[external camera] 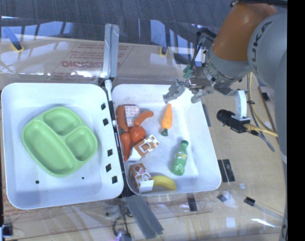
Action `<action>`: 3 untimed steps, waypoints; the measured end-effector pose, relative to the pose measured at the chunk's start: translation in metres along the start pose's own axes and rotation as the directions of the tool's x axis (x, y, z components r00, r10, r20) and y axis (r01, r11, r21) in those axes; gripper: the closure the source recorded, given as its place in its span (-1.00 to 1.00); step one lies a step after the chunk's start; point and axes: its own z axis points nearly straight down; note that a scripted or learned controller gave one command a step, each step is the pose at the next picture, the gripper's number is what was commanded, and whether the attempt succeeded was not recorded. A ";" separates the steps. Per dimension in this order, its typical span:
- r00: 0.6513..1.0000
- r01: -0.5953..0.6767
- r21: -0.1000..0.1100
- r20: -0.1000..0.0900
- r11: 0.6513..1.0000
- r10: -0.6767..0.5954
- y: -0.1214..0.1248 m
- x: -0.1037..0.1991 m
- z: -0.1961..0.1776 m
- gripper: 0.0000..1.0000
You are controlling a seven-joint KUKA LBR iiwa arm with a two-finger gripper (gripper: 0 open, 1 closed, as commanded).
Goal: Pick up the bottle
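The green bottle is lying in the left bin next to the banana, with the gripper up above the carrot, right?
Not quite. The camera view shows the green bottle in the right bin, not the left. It does lie near the banana, and the gripper is above the carrot.

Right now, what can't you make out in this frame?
- Label on the small green plastic bottle, camera view: too small to read.
- Print on the two small cartons: blurred.
- Red and orange toy vegetables by the right white bin's left wall: overlapping, outlines unclear.
- Grey arm's upper links: cut off at the top.
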 end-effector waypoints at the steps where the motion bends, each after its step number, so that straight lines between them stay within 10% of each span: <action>1: 0.989 0.151 -0.001 0.000 0.989 -0.151 -0.065 -0.009 0.069 -1.00; 2: 0.991 0.131 -0.001 -0.001 0.991 -0.131 -0.115 -0.027 0.183 -1.00; 3: 0.979 0.203 -0.002 -0.013 0.979 -0.203 -0.117 -0.061 0.175 -1.00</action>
